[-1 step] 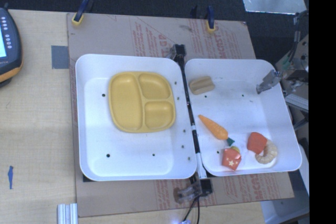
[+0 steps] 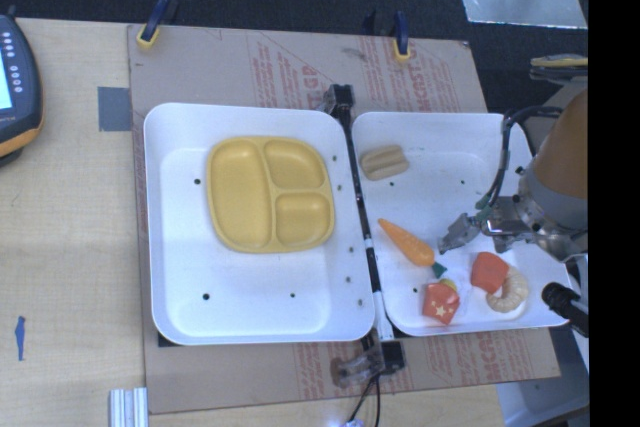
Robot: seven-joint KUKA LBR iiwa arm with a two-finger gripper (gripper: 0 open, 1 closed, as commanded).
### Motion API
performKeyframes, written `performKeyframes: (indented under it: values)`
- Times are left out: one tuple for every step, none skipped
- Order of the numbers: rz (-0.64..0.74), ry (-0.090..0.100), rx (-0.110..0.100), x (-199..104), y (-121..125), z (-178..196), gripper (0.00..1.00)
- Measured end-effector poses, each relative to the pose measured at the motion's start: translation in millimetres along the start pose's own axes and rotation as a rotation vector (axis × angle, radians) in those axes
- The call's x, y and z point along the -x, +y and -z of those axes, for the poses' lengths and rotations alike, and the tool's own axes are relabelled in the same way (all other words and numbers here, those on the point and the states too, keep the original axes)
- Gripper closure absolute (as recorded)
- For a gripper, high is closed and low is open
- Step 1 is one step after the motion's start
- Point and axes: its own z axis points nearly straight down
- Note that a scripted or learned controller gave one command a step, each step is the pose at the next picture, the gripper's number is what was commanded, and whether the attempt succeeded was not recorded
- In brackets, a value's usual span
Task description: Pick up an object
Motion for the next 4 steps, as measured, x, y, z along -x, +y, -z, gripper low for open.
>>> performKeyframes:
  values:
    - [0.003,-0.005,0.01,-44,-13,-77,0.0]
    - [0.001,-0.007,0.018,-44,37,-72,0.0]
    - [0.0,-0.006,0.012,-43,34,-62,1.0]
    - [0.005,-0.003,0.02,-110,21,32,1.0]
